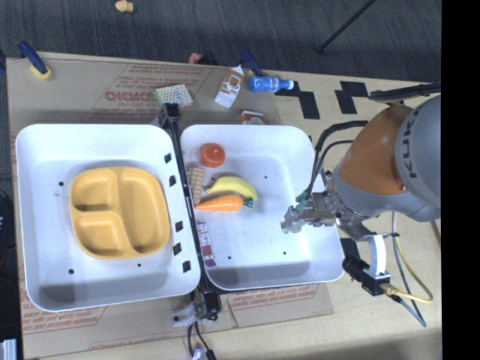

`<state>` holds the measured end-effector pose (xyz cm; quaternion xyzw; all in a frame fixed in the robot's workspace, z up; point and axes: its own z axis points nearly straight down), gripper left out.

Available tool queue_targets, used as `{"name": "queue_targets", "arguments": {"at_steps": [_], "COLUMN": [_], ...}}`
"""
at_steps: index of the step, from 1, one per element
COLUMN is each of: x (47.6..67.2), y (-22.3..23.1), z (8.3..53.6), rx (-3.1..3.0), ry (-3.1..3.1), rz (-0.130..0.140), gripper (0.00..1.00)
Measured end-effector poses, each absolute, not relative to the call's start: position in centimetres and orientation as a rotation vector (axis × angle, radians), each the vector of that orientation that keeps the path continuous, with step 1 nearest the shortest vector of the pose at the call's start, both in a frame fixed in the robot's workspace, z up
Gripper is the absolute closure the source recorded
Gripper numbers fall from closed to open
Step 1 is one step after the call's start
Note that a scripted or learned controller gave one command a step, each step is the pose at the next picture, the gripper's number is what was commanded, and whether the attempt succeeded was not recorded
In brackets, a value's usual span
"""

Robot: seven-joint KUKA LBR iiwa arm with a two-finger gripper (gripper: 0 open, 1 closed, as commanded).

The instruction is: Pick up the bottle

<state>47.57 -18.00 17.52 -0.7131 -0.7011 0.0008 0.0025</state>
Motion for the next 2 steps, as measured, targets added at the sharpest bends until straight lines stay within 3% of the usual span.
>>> {"name": "queue_targets", "arguments": {"at_steps": [1,2], "x": [47.6,47.6], "y": [-17.5,-14.4], "z": [20.7,20.8], "rx": [-2.666,-2.493], "ry": [-1.657,-1.903], "rz": [0.002,0.003], "gripper": [1.0,1.0]}}
